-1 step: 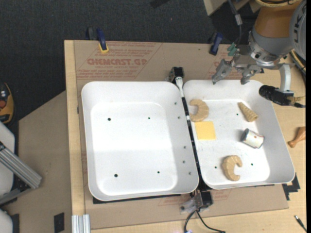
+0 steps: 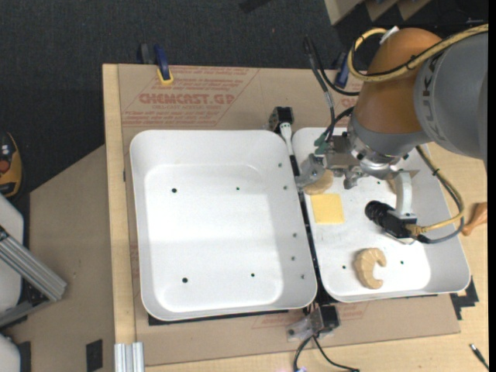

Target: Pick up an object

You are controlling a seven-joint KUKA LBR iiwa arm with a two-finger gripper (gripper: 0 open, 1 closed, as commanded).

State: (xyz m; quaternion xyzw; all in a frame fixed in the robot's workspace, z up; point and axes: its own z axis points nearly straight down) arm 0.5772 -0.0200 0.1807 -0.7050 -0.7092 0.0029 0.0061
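Light even, bright, from overhead. Left bin (image 2: 209, 215) near blown-out white, soft glare across floor; faint grey shadow band along near wall. My arm (image 2: 434, 76) throws soft shadow over far end of right bin (image 2: 418, 277). Orange band (image 2: 395, 76) shows mild sheen. Dark floor (image 2: 70, 22) beyond bench grainy, underexposed. Focus fair at centre; my wrist slightly soft. Print on cardboard (image 2: 190, 95) legible. No obvious edge warp.

One fixed camera above the counter (image 2: 116, 208)
It looks down at a slant on both white bins (image 2: 217, 223); the arm (image 2: 403, 76) enters from the right.
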